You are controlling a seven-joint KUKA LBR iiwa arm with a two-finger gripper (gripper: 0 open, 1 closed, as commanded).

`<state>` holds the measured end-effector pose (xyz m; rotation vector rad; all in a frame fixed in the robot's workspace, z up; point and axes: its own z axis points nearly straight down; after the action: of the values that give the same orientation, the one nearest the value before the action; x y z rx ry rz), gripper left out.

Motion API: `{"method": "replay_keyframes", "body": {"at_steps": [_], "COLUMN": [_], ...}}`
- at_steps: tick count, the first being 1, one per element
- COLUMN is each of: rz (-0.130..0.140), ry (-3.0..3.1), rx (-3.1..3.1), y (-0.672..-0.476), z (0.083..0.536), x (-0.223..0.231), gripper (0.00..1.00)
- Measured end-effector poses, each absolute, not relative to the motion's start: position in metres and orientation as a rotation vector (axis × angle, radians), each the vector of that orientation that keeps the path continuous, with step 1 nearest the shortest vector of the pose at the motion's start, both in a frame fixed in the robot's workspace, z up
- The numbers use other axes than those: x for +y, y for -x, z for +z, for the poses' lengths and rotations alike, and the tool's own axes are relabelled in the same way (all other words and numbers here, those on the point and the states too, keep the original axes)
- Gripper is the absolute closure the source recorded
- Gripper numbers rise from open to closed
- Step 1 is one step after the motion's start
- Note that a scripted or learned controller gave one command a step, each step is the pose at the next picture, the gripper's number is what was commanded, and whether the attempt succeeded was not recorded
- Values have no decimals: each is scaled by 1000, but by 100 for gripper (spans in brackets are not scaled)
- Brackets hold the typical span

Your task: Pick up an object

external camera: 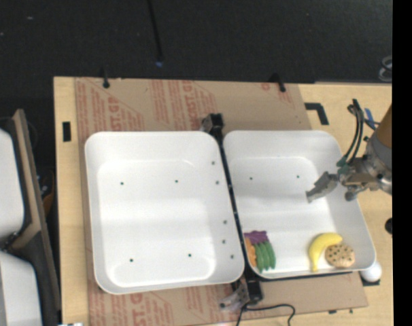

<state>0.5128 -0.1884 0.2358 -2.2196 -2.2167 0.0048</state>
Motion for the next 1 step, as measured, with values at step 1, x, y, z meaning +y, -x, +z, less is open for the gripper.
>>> {"method": "replay_keyframes", "body": {"at_steps": [1], "rz": [-1], "ry": [2222], "rx": [-2222], "y": [-514], "z": [239], "x": [-188], "gripper": [0]}}
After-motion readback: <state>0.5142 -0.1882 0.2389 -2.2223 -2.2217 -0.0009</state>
